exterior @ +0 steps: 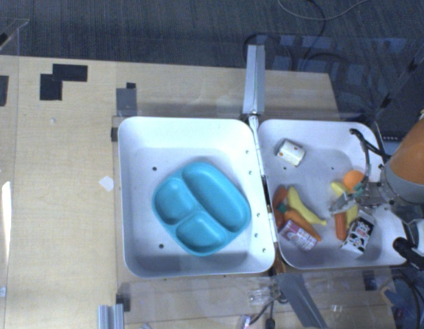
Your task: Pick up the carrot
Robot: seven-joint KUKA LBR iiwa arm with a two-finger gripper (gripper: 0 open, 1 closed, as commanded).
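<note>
Carrot (342, 225) lies in the right bin (315, 139), near its right side, long axis nearly upright in the camera view, just beside a black-and-white carton (359, 235). Directly above it sits the hand (350, 199); whether it grips anything, I cannot tell.

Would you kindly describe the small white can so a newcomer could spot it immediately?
Look in the right-hand bin, toward its far left corner. The white can lies there on its side, alone, well apart from the colourful pile of food nearer the front.
</note>
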